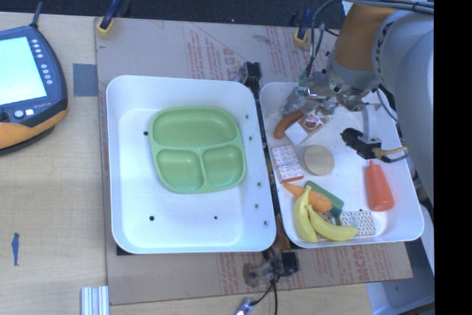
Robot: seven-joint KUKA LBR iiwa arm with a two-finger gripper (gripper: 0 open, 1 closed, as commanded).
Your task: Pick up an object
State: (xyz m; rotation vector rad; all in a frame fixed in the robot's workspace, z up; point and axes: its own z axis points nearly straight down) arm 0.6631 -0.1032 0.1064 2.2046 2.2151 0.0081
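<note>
My gripper [318, 101] hangs low over the far end of the right bin [413, 229]. Just under and beside it lie a brown sausage [287, 123], a white card [296, 133] and a small red-and-white piece [314, 121]. I cannot make out anything held in it. Nearer the front are a beige round disc [318, 159], a pink wafer [284, 158], a carrot [316, 199] beside a green piece [327, 193], a yellow banana [316, 223], a red bottle [379, 187] and a small patterned block [359, 221].
The left bin [125, 158] holds a green divided plate [198, 149]. An orange-and-grey tablet pendant [26, 88] lies on the bench at far left. The arm's grey and orange body [376, 26] stands over the right bin's far right corner.
</note>
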